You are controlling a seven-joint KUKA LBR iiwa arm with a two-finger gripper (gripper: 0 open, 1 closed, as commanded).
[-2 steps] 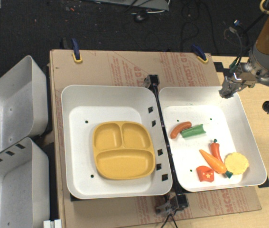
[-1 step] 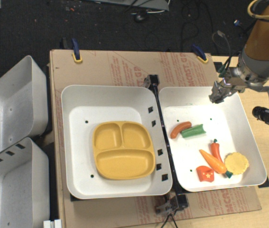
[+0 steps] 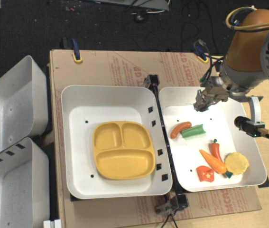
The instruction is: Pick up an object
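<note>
The right bin (image 3: 181, 96) holds several toy foods: an orange sausage (image 3: 180, 129), a green piece (image 3: 193, 131), a carrot (image 3: 212, 160), a red chili (image 3: 215, 149), a red pepper piece (image 3: 205, 174) and a yellow round piece (image 3: 236, 163). My gripper (image 3: 201, 104) hangs over the far part of that bin, above and behind the sausage and green piece, apart from them. Nothing shows between its fingers.
The left bin (image 3: 72, 127) holds a yellow divided plate (image 3: 123, 150). White tubs (image 3: 11, 108) stand off the bench's left side. A black divider (image 3: 160, 122) runs between the bins. Blue clamps (image 3: 76, 51) sit at the bench's far edge.
</note>
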